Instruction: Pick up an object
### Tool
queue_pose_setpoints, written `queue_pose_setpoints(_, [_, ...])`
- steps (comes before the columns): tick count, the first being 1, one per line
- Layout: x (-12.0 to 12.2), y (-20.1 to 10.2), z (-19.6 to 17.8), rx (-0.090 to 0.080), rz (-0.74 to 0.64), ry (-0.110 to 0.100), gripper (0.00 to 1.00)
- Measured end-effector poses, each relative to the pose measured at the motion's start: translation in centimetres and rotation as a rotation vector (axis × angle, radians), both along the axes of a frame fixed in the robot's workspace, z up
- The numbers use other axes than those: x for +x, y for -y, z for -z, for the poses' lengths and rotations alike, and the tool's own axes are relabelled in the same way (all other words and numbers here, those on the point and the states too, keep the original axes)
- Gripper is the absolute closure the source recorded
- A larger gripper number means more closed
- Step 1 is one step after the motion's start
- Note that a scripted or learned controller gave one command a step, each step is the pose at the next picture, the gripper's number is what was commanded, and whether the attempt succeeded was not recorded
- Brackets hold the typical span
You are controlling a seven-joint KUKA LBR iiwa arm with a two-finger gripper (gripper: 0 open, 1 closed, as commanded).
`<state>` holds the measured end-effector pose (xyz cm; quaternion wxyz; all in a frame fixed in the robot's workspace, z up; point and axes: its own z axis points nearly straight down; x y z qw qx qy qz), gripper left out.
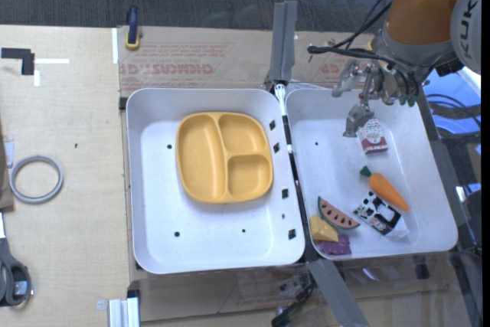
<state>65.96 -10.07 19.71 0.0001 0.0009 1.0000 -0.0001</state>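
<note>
Across the left bin [145, 188] I see a yellow divided plate [224, 157]. Right bin [436, 188] holds a carrot [387, 191], watermelon slice [337, 214], and a red-white carton [374, 137] near its far edge, under my hand [360, 121]; grip unclear, labels unreadable.

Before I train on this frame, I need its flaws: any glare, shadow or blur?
Camera view: even light; soft shadow under the yellow tray; blue-white glare at the right edge beside the arm; the hand looks slightly soft; the carrot is sharp.
</note>
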Motion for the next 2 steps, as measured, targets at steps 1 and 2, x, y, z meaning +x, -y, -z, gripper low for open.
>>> queue_pose_setpoints(1, [-2.5, 7.8, -3.9, 0.0, -0.218, 0.002, 0.0])
queue_pose_setpoints(2, [-1.1, 10.0, 1.1, 0.0, 0.202, 0.0, 0.0])
